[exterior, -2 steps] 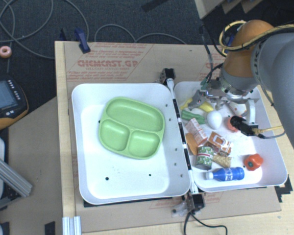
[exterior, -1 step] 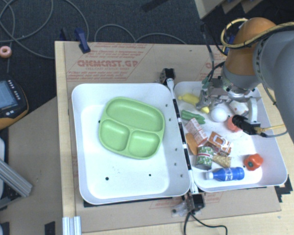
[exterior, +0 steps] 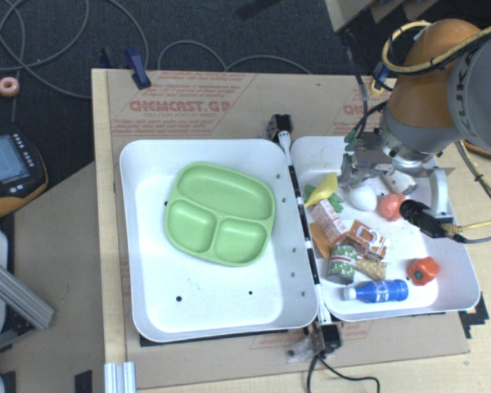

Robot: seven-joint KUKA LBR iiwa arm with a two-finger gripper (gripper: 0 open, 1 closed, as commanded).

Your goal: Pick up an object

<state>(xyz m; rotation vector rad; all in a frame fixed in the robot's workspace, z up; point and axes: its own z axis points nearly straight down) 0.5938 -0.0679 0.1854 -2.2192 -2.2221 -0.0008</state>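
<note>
My gripper hangs low over the back of the right bin, close above a white egg-shaped object. Whether it touches the egg I cannot tell. Around it lie a yellow piece, a pink-red round object, a snack packet, an orange-brown packet, a small green can, a blue-capped water bottle and a red tomato-like object. The left bin holds a green three-compartment plate.
The arm's orange band and grey wrist cover the back right of the right bin. A black cable with a yellow lead runs off to the right. The bins meet at a black-clipped divider.
</note>
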